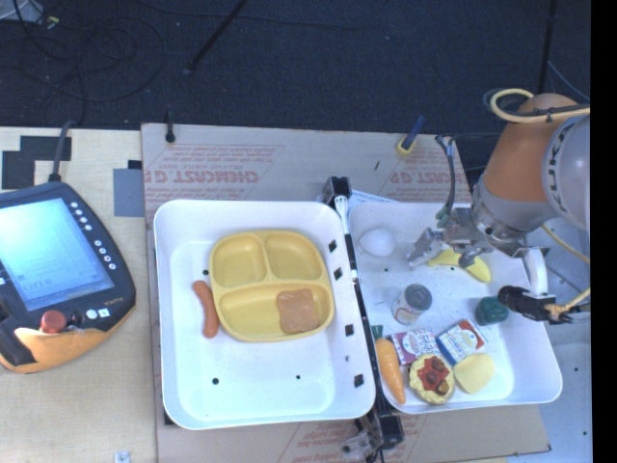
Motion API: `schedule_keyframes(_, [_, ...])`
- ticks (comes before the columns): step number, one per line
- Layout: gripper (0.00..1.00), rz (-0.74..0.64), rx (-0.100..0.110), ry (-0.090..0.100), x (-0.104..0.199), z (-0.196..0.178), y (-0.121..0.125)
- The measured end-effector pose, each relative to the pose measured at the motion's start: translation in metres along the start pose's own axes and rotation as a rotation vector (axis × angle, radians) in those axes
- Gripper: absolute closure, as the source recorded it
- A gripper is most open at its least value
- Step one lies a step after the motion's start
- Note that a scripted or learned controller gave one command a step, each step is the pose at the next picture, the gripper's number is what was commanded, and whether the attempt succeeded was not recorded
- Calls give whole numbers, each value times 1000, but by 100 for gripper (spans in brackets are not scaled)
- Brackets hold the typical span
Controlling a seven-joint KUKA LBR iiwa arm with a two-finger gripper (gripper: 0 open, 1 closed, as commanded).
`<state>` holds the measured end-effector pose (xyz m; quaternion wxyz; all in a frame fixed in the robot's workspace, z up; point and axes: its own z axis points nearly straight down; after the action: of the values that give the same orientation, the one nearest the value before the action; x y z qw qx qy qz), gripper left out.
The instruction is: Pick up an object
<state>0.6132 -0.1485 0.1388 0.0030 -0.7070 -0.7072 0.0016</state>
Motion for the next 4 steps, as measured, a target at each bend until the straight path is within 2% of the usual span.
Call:
schedule_keyframes(1, [0, 0, -4, -1, 34, 51, -22])
schedule_keyframes(2, [0, 3, -3, 0, 43, 51, -54])
schedule_keyframes(3, [0, 0, -4, -1, 65, 51, 28])
schedule_keyframes(4, [0, 1, -3, -1, 68, 52, -25])
